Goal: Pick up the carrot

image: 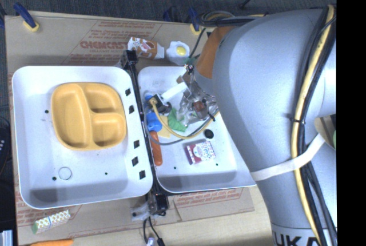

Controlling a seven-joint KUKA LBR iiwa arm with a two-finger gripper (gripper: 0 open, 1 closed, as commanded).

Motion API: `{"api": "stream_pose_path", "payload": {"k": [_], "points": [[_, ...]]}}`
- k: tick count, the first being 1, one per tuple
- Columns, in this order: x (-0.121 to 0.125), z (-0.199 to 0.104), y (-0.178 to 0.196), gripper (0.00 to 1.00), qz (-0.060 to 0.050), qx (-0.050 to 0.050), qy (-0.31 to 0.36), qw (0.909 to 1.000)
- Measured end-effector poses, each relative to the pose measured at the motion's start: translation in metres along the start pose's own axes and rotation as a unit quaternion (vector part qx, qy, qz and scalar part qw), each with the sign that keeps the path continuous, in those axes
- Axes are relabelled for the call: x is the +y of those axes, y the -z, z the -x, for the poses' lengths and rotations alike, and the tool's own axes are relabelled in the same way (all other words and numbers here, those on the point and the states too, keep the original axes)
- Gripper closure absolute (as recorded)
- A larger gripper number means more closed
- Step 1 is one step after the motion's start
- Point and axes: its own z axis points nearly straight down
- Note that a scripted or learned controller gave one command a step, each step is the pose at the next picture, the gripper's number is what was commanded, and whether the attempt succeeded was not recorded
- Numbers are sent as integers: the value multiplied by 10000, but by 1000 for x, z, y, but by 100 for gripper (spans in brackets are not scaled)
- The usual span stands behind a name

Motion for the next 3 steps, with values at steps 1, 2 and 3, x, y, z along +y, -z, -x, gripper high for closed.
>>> {"api": "stream_pose_path", "payload": {"k": [1, 2, 3], "points": [[-70, 42, 127, 100, 19, 1, 197, 9998], [-134, 58, 130, 100, 15, -19, 1570, 9876], [-94, 80, 162, 100, 31, -4, 2407, 9706]]}}
